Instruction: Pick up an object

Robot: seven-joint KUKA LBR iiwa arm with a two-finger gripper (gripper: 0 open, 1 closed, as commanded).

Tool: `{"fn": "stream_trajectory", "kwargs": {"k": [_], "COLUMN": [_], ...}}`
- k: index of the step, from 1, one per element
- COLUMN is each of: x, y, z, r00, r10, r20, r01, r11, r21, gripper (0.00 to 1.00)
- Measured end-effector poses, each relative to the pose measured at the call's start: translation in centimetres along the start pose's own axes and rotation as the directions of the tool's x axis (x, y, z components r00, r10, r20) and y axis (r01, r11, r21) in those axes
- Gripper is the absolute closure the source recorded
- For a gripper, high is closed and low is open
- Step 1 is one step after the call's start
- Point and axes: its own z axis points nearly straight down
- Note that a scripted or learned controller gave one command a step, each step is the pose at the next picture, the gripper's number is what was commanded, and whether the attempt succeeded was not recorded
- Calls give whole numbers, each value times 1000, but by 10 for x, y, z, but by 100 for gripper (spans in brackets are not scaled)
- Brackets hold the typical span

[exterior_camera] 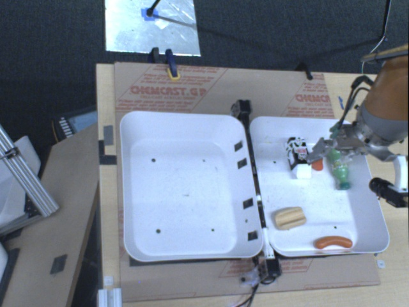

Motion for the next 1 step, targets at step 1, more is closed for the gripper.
{"fn": "stream_trajectory", "kwargs": {"k": [1], "x": [-44], "y": [63], "z": [90], "r00": [1000], "r10": [-3], "r20": [2], "r01": [3], "r11": [1000], "r21": [-27], "gripper": [0]}}
